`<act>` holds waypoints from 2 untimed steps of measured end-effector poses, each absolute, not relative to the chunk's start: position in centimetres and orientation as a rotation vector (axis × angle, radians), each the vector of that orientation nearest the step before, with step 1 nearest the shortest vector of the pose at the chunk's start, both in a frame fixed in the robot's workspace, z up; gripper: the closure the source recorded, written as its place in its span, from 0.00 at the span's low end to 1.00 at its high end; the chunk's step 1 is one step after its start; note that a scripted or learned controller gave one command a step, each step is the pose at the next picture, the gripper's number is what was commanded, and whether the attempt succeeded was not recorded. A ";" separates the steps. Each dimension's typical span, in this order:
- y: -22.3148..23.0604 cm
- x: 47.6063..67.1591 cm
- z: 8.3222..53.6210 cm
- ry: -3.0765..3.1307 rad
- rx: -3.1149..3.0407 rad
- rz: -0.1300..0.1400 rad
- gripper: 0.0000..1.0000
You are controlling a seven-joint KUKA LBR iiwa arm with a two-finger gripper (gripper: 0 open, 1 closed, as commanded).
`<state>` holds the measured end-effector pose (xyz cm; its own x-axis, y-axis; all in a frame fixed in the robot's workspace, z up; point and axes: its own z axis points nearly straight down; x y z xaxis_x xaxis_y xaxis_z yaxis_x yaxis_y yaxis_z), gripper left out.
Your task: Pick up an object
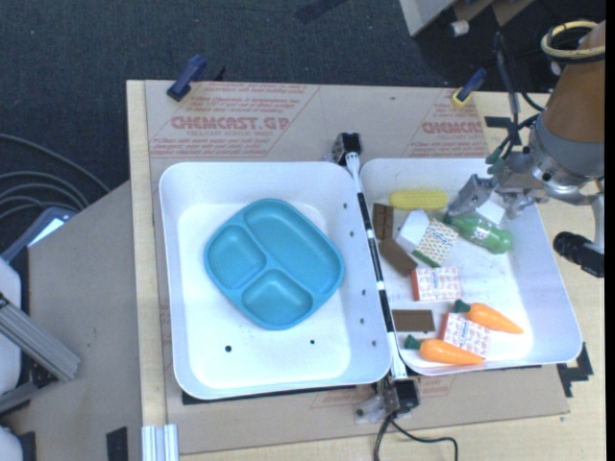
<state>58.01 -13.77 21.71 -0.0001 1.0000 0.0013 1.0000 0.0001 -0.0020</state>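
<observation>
My gripper hangs over the far part of the right bin, its two fingers spread open with nothing between them. Just in front of the fingertips a green bottle lies on its side. Left of it are a yellow fruit and a white patterned box. Nearer the front lie a red-and-white carton, a second one, and two orange carrots. Brown chocolate bars lie along the bin's left side.
The left bin holds a blue divided plate. A black hinge strip runs between the bins. The arm's orange band rises at the right edge. Blue clamps sit on the board's far edge.
</observation>
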 end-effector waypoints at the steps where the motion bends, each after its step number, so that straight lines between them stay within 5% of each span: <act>1: -19.1 61.2 10.2 -2.222 -2.225 0.000 0.00; 2: -18.5 59.8 9.0 -2.227 -2.230 -0.009 0.00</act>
<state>59.79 -18.45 8.97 0.0010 1.0000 -0.0031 0.9999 -0.0010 0.0110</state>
